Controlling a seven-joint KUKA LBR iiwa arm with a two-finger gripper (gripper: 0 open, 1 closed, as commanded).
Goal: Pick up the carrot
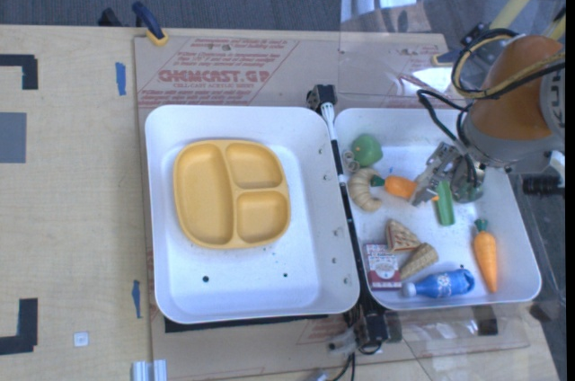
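The carrot [485, 255], orange with a green top, lies lengthwise near the right wall of the right bin [526, 276]. My gripper [440, 183] hangs low over the middle of that bin, up and left of the carrot and apart from it. A green stick-shaped piece [444, 208] lies right under the gripper. A smaller orange piece [401, 187] with a green end sits just left of the gripper.
The right bin also holds a green pepper [366, 149], a beige croissant-like piece [364, 190], a wedge [402, 234], a cone [419, 261], a red and white box [384, 268] and a blue bottle [440, 285]. A yellow divided plate [232, 192] sits in the left bin [171, 280].
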